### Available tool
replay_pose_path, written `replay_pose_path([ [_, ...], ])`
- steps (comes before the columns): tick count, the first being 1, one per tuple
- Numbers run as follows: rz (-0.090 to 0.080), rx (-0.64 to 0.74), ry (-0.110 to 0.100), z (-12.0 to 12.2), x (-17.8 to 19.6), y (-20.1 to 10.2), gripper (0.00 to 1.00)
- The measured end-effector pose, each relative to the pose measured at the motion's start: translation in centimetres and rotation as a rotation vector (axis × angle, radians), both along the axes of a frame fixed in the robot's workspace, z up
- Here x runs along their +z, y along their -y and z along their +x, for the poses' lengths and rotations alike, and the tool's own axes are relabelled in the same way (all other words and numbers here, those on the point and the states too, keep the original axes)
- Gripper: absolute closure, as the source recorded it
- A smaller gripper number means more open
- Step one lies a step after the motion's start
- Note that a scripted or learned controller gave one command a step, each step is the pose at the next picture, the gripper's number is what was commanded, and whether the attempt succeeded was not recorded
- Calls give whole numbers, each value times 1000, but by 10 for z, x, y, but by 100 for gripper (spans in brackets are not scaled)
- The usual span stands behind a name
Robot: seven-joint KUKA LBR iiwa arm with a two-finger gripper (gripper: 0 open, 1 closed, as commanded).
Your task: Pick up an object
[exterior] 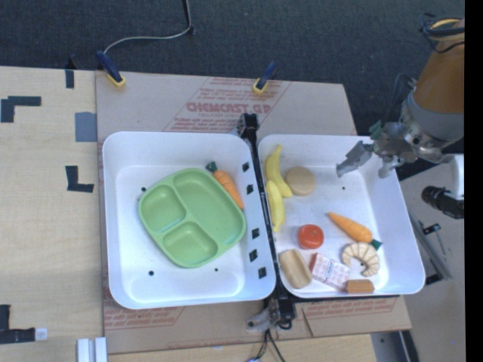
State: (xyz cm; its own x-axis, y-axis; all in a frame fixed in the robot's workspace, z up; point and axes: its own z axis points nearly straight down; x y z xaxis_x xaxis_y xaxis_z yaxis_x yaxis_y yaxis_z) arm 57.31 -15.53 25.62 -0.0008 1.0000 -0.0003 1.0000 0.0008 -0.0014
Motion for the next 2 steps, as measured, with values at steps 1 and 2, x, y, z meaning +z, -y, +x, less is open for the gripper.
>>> replay_pose_path([
  [1,2,0,-3,-51,-110,-52,0],
  [2,1,0,-2,-67,-162,-60,0],
])
